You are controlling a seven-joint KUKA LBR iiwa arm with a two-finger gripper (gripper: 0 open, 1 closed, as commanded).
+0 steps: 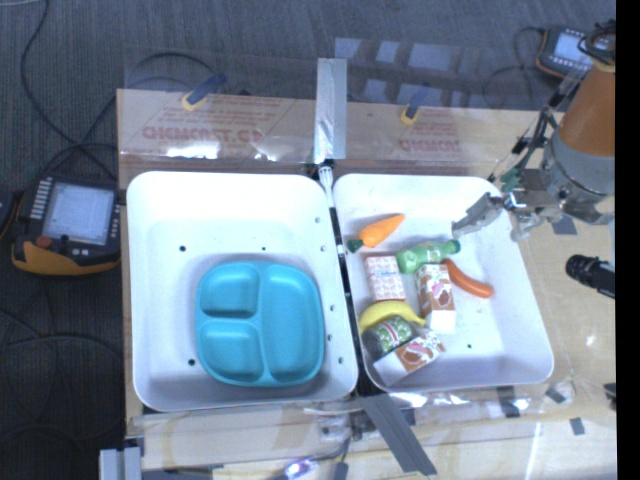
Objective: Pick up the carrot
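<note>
- This is a robotics lab or test cell, not a home or a kitchen.
- Two shallow white bins [232,190] sit side by side on a cardboard-covered bench [250,128], fixed with tape and clips.
- A teach pendant [65,223] with a screen lies on the grey carpet at the left; another pendant [568,53] rests at the top right.
- Loose cables [40,28] trail across the floor.
- The food in the right bin looks like plastic toy items [410,303].

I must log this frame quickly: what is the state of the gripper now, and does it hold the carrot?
Gripper: state cannot be told; it is above the right bin.
Carrot: lying in that bin, not held.
</note>
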